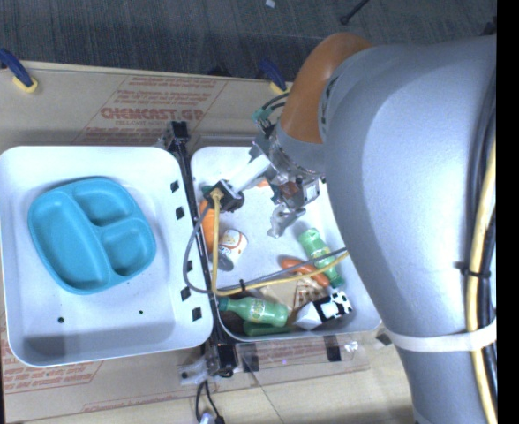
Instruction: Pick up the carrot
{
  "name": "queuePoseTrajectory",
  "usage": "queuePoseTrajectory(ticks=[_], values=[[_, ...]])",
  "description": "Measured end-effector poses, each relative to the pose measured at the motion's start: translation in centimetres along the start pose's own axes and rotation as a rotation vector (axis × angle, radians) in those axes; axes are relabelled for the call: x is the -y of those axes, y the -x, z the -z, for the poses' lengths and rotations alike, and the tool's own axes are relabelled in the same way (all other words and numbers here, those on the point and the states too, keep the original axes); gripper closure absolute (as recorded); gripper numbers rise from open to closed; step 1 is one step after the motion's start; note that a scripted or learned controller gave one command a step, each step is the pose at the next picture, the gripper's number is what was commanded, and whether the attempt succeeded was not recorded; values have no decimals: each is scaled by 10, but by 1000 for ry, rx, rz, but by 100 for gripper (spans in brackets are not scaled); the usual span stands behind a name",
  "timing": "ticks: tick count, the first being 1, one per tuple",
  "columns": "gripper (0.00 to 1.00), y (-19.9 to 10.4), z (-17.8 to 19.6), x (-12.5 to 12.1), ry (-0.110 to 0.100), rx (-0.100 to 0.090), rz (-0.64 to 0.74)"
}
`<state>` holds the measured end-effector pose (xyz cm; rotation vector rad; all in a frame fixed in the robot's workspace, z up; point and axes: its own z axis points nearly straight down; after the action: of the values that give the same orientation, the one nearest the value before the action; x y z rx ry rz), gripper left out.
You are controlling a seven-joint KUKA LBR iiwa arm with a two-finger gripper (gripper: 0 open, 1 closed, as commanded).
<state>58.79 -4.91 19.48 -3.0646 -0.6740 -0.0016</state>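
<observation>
Camera view: right bin (242, 162) holds carrot (209, 226) and bottles (hand (282, 223) grip unclear), left bin (12, 237) a blue tray (90, 232)

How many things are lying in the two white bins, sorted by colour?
Blue: 1, the divided plate in the left bin
Orange: 2, the carrot by the right bin's left wall and a thin orange piece
Green: 2, bottles
White and orange: 1, a small ball
Black and white: 1, a small patterned item
Total: 7
</observation>
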Motion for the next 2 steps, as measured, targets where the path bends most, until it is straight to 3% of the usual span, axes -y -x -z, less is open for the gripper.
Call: queuePoseTrajectory(ticks=[2], values=[[0, -5, -3, 12, 1, 6, -44]])
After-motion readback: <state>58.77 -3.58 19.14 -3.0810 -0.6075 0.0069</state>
